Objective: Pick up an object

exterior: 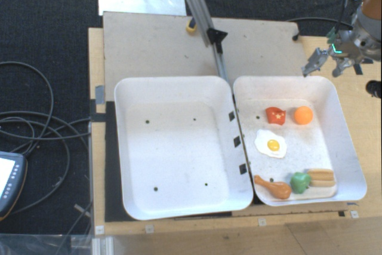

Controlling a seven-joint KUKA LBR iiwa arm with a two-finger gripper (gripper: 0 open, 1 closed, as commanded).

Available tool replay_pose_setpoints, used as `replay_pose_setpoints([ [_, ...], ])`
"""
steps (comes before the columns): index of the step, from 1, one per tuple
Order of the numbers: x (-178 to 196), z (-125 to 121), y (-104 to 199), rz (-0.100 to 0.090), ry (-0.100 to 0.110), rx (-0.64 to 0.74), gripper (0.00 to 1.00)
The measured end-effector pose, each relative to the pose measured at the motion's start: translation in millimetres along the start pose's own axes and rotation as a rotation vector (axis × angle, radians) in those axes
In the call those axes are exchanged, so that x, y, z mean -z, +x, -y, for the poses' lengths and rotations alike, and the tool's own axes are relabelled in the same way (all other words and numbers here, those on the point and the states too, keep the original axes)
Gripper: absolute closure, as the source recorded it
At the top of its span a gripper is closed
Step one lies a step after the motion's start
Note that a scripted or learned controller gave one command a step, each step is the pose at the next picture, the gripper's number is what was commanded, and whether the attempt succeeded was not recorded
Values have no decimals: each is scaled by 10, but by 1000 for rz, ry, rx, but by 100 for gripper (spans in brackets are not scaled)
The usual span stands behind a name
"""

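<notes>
— Step in hand?

— Approach, it is judged. The gripper (327, 63) is seen raised near the far right corner of the right bin (349, 128), its two fingers spread wide, with nothing between them. No object is touched.

— Where are the objects found?

— All in the right bin. An orange (303, 115) and a red piece (275, 116) are placed side by side toward the far edge. A fried egg (271, 144) is laid near the middle, closer to the left wall. Along the near edge a drumstick (273, 186), a green piece (300, 181) and a hot dog (321, 177) are lined up, the green piece touching the hot dog. Nothing is seen in the left bin (128, 146).

— What is called for next?

— One object must be chosen; the orange is nearest and stands apart from its neighbour. The gripper would need to be brought over it, lowered with fingers astride, then closed and lifted.
</notes>
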State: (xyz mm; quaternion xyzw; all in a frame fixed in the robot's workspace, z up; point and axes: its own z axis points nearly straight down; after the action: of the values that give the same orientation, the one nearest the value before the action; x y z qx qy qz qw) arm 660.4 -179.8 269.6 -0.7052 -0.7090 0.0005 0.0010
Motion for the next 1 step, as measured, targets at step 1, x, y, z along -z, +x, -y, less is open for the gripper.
replay_pose_setpoints([
  [1,27,-7,2,2,-4,2,0],
])
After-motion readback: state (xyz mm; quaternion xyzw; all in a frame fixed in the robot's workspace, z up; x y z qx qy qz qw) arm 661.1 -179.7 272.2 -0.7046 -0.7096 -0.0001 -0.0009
